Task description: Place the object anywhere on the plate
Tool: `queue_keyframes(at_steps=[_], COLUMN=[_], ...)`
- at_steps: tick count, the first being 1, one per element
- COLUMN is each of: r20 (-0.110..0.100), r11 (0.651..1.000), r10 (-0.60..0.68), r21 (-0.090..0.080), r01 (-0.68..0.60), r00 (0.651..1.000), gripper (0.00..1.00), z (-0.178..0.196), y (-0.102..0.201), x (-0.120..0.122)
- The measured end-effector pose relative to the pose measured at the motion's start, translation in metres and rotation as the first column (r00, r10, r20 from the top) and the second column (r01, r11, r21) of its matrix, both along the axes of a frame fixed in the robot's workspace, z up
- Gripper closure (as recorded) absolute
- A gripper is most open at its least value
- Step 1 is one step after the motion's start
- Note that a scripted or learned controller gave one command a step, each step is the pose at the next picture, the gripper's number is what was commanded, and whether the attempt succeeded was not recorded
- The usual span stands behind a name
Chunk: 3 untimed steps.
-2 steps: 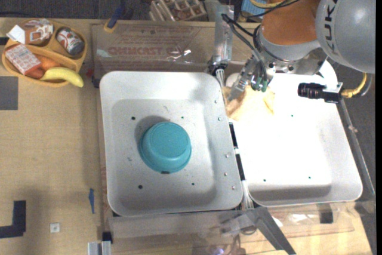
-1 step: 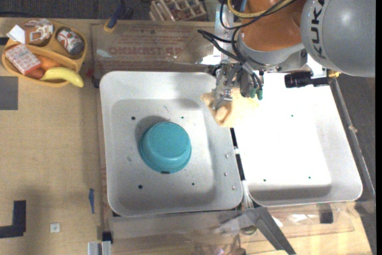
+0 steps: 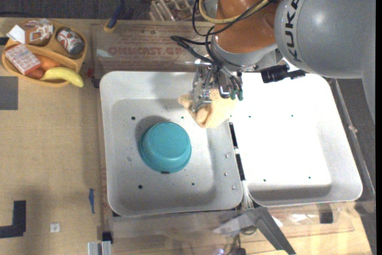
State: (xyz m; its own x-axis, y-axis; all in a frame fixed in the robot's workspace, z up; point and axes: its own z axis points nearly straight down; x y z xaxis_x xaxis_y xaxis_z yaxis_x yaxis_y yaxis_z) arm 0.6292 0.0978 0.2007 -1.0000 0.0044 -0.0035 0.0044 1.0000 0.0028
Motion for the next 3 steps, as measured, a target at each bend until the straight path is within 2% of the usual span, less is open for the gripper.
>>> queue_keyframes(at_steps=[2, 3], r20=[0.001, 0.002], r11=[1.000, 1.000], r10=[0.002, 0.002], r21=[0.001, 0.001], r01=[-0.002, -0.002], r00=[1.000, 1.000], gripper=[1.00, 0.00], z=[0.018, 0.018], y=[0.091, 0.091], x=[-0.010, -0.010])
